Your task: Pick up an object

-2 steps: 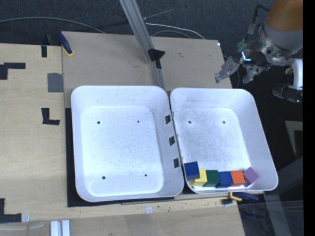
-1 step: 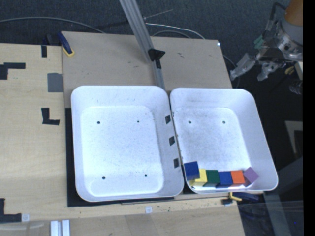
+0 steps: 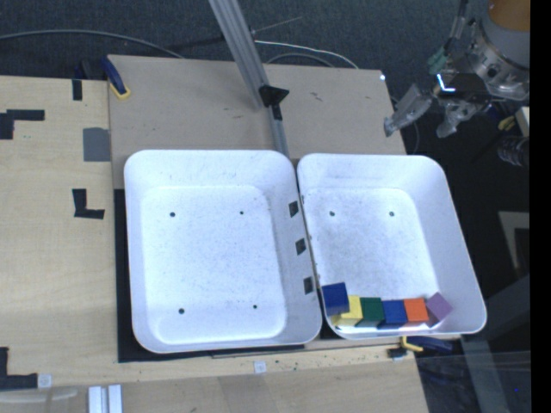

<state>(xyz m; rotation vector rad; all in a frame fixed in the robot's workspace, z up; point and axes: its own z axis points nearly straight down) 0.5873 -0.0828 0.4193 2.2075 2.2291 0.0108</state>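
Along the near wall of the right bin (image 3: 448,222) lies a row of small blocks: a blue block (image 3: 335,297) stacked on a yellow one (image 3: 349,313), then green (image 3: 371,309), another blue (image 3: 394,312), orange (image 3: 415,310) and purple (image 3: 438,306), each touching the next. The left bin (image 3: 138,231) sits just beside it, their rims meeting. A grey pole (image 3: 237,33) slants over the far bench. The gripper (image 3: 428,115) hangs at the far right, beyond the right bin's far corner, well apart from the blocks. Its two fingers (image 3: 405,112) stand apart with nothing between them.
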